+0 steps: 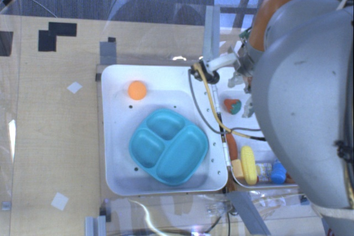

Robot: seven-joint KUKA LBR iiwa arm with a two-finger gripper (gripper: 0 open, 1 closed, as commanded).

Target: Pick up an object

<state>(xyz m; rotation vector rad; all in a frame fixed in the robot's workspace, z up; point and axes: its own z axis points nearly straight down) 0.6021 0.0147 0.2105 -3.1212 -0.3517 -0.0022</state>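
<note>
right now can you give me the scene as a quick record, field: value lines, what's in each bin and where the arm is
left bin: orange ball near the far left corner; blue divided plate in the middle, nothing on it
right bin: red and green toy further back; corn cob, red sausage and blue item at the near end
arm: over the right bin, covering most of it
gripper: over the far part of the right bin, fingers too unclear to read
cable: yellow and black, running along the wall between the bins
</note>
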